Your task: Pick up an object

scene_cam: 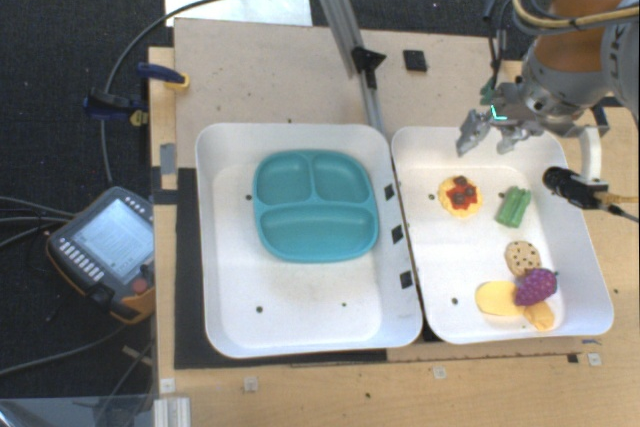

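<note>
Presently the gripper [487,137] hangs over the far edge of the right bin [432,245], near that bin's far corner on the arm's side. Its two fingers stand spread apart with nothing between them. No object is held.

Objects lie in the right bin as follows. A small pizza toy [460,196] rests near the bin's middle, nearer the camera than the gripper and apart from it. A green block [514,206] lies just beside the pizza toy, toward the bin's right edge. A cookie [521,257] sits closer to the near edge. Purple grapes [535,286] touch a yellow piece [497,299] at the near right corner, well apart from the gripper.

The left bin [230,245] carries a teal divided plate [315,205] toward its far edge.
</note>
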Robot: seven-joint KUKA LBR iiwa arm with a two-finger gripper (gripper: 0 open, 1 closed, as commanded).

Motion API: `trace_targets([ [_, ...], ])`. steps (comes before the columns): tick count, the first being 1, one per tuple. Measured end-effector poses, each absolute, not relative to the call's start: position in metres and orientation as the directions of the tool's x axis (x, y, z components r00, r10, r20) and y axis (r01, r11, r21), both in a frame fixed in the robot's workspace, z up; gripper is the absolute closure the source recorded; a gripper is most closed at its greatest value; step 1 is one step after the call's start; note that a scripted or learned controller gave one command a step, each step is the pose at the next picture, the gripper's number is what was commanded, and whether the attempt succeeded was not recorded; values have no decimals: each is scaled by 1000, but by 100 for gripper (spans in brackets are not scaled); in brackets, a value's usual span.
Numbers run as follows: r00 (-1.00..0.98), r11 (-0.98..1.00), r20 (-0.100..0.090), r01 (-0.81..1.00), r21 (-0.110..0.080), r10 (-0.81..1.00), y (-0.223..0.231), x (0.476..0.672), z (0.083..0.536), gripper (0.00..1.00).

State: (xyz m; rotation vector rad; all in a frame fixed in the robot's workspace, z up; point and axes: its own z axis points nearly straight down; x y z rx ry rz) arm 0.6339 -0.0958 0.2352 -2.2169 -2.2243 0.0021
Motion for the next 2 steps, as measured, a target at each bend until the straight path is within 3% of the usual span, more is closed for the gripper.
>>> trace_targets([
  [1,-4,4,-1,1000,2,1000,-96,635,237,0],
  [2,-6,6,0,1000,-2,1000,-88,637,178,0],
])
